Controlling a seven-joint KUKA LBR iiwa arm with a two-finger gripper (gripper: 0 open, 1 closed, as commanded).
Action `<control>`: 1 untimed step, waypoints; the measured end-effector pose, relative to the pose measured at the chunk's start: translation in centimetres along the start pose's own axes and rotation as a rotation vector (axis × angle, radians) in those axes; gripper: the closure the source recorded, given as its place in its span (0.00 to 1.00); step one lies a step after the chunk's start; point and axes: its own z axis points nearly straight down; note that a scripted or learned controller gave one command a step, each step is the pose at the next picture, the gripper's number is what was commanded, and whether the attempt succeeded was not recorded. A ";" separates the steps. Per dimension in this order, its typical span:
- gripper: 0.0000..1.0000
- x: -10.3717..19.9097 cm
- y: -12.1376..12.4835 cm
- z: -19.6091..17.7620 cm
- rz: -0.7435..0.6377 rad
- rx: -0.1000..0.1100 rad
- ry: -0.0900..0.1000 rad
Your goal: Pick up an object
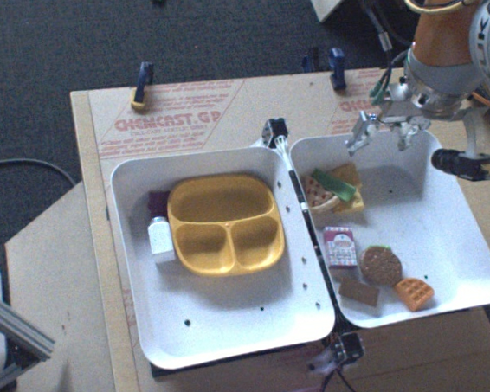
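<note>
While the arm [454,30] reaches in from three o'clock, we see its gripper [384,133] hanging over the right bin [457,229] near that bin's twelve o'clock edge, fingers spread apart with nothing between them. Toward seven o'clock from the gripper lie a pizza slice [319,193] and a green piece [335,183] on a yellow piece [350,197]. Toward the bin's six o'clock we find a small carton [340,247], a brown cookie [380,265], a dark brown slab [358,293] and an orange waffle [414,293]. At nine o'clock, the left bin [155,331] holds a yellow divided tray [226,224] with a white bottle [161,240] touching its left side.
</note>
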 end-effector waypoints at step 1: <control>0.00 0.0 0.3 -0.8 -0.002 -0.014 -0.002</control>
